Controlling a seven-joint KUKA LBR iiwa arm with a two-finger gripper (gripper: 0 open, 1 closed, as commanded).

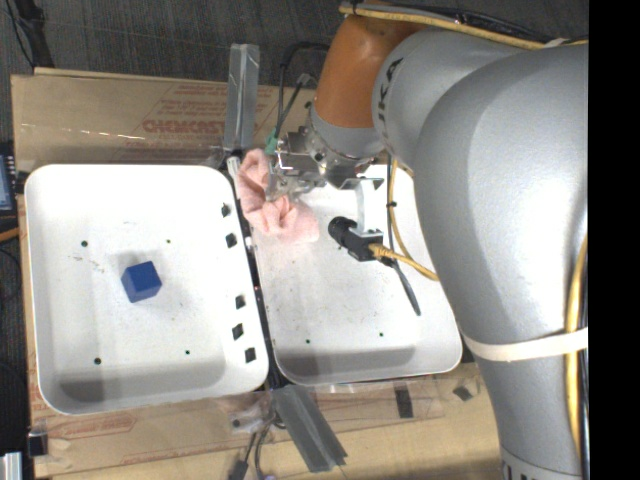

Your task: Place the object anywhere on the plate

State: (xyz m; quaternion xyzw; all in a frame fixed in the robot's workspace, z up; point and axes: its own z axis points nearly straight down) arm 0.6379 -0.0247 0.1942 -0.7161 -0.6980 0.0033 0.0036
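Observation:
A small blue cube lies on the floor of the left bin, left of its middle. A pink, crumpled-looking thing sits in the far left corner of the right bin, against the wall between the two bins. I cannot tell whether it is the plate. My gripper hangs low over the pink thing's far edge, under the orange wrist band. The arm hides the right bin's far right part.
A black plug on a yellow cable hangs from the arm over the middle of the right bin. The divider with black clips runs between the bins. Cardboard lies behind the left bin.

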